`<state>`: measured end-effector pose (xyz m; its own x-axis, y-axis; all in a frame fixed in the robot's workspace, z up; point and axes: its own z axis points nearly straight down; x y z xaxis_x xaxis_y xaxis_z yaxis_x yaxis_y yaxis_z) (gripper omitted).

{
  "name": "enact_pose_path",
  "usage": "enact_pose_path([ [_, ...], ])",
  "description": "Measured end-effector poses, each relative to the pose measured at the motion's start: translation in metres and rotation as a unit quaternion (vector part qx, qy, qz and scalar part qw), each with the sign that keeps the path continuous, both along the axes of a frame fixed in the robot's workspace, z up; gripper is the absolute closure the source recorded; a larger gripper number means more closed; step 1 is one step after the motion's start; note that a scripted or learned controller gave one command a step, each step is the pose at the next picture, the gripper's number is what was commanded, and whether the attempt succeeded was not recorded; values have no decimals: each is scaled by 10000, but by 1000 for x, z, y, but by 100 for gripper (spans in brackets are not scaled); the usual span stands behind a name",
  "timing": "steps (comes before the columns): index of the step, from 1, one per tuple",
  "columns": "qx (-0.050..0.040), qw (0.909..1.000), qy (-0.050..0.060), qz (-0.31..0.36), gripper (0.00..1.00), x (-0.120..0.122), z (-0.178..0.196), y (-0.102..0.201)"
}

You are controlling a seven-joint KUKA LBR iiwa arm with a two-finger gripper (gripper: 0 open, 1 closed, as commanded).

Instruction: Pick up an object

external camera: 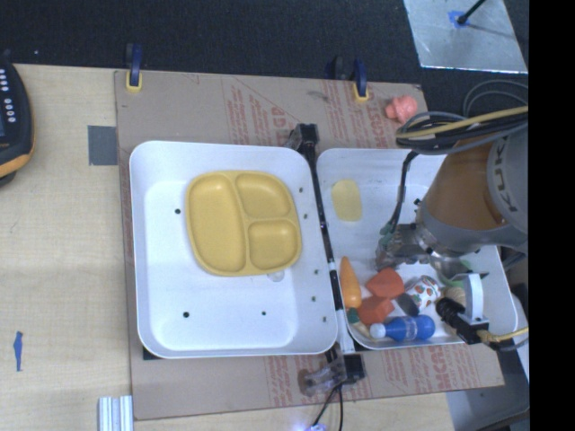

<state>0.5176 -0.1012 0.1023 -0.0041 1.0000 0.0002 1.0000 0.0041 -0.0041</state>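
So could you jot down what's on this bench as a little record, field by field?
left bin: holds a yellow divided plate with three compartments
right bin: holds a pale yellow flat piece near its far end and a cluster of small things at its near end
cluster: orange carrot-like toy, red pieces, blue bottle
arm: grey with an orange band, over the right bin
claw: low beside the red pieces; grip unclear
outside the bins: pink object on the brown board
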Motion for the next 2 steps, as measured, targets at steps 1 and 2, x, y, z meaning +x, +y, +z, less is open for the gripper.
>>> enact_pose_path([
  [1, -2, 10000, 1, 2, 0, 0, 0, 0],
  [2, -8, 10000, -6, -12, 0, -33, -11, 0],
])
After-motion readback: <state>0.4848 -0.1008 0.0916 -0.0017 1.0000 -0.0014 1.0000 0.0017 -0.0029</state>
